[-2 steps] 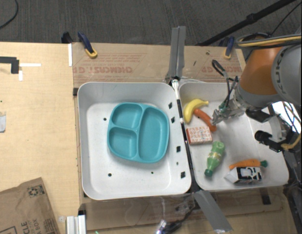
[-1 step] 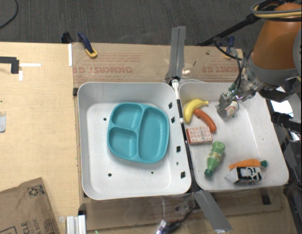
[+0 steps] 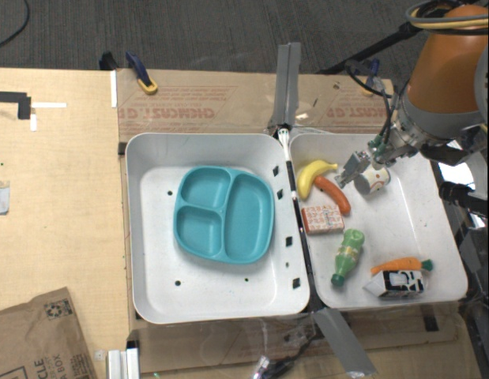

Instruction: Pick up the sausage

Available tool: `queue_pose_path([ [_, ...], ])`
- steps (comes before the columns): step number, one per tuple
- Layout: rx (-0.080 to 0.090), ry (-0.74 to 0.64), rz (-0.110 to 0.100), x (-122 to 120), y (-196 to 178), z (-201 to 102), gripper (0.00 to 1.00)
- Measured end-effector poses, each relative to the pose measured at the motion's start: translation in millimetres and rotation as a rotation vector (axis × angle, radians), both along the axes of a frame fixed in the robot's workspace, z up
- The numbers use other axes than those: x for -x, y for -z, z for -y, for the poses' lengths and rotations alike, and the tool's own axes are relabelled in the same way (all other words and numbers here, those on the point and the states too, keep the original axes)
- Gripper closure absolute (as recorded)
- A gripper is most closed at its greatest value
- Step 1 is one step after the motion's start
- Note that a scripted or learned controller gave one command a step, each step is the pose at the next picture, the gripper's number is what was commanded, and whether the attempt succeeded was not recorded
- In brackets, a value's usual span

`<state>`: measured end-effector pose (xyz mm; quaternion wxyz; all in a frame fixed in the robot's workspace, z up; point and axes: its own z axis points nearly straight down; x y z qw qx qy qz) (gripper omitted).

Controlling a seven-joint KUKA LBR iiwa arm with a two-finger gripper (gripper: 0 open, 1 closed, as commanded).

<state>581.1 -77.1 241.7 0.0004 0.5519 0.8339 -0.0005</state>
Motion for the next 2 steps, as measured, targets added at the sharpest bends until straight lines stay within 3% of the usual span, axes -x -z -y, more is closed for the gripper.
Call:
queue_pose_path([
  [1,0.000,0.093,-0.003,-0.4,124.4,27.3,0.00],
  [2,0.001,0.096,-0.001,-0.7,115.3,28.9,1.00],
])
